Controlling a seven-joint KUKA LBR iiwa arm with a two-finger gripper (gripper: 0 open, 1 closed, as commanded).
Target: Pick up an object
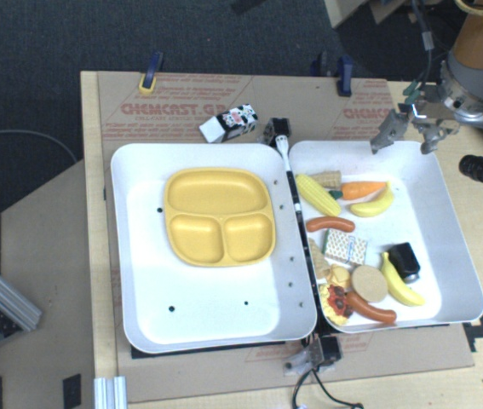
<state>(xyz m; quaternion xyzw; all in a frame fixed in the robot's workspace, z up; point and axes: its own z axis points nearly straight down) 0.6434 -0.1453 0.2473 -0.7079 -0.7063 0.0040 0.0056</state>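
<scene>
Hovering above the far rim of the right bin (pixel 454 220), the gripper (pixel 411 141) has fingers spread apart, holding nothing.

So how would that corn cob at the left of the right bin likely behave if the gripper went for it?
The corn cob looks like moulded plastic, so probably stiff and light. Its rounded, tapered shape suggests it could roll or squirt out of a pinch. It lies close beside the carrot, which may get nudged.
</scene>
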